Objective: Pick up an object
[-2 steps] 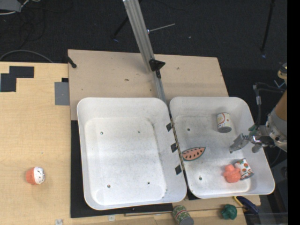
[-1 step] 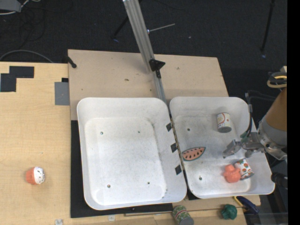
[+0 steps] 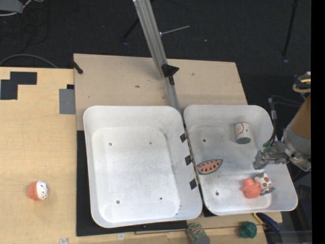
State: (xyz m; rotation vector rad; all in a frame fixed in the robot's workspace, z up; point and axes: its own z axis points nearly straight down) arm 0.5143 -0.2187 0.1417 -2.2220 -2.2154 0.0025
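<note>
two white bins side by side on bench: left bin (image 3: 96, 136) and right bin (image 3: 223, 113), parted by a rail with black clips. in right bin: small can (image 3: 242, 132) on its side near the far right corner; watermelon slice (image 3: 209, 166) flat by the left wall; orange lump (image 3: 250, 188) near the front right, touching a small patterned carton (image 3: 265, 183) just to its right. gripper (image 3: 265, 158) over the right edge of the right bin, above and just behind the carton, arm entering from the right. finger state: cannot tell, tips blurred against the bin wall; nothing seen between them. outside the bins: orange-and-white ball (image 3: 38, 190) on the wooden table at far left; green can (image 3: 197, 233) and green lump (image 3: 248, 230) on the bench front edge, below the right bin. slanted metal post (image 3: 154, 39) behind the bins, running down to the rail
</note>
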